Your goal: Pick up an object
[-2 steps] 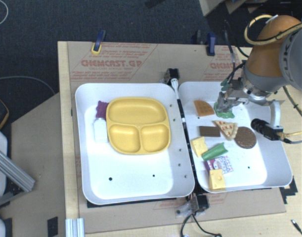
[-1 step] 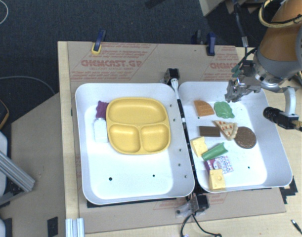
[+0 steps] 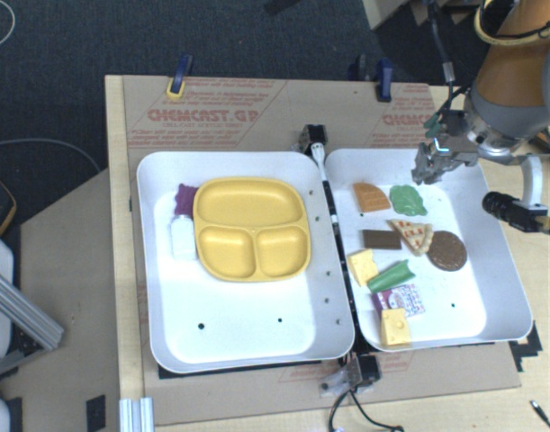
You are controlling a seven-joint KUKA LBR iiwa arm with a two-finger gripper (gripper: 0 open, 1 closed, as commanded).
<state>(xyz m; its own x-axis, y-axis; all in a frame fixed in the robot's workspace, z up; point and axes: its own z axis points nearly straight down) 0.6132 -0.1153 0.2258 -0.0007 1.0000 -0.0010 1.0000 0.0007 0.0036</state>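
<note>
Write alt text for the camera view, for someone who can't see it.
A robot gripper hovers over the right bin, above toy food including a green piece and a brown disc. The left bin holds a yellow divided tray.

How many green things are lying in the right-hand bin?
2: a lumpy green piece near the bin's far edge, and a long green piece lying slantwise near the middle. Others could hide underneath.

Two shallow white plastic bins (image 3: pixel 166 268) on a tan cardboard-covered surface (image 3: pixel 256 106) printed with red lettering. In the left bin: yellow three-compartment tray (image 3: pixel 252 228), purple-and-white bottle (image 3: pixel 182 219). In the right bin (image 3: pixel 491 277): green leafy piece (image 3: pixel 407 200), brown round cookie (image 3: pixel 447 251), orange triangular pizza slice (image 3: pixel 413 235), yellow cheese block (image 3: pixel 394 328).
</note>
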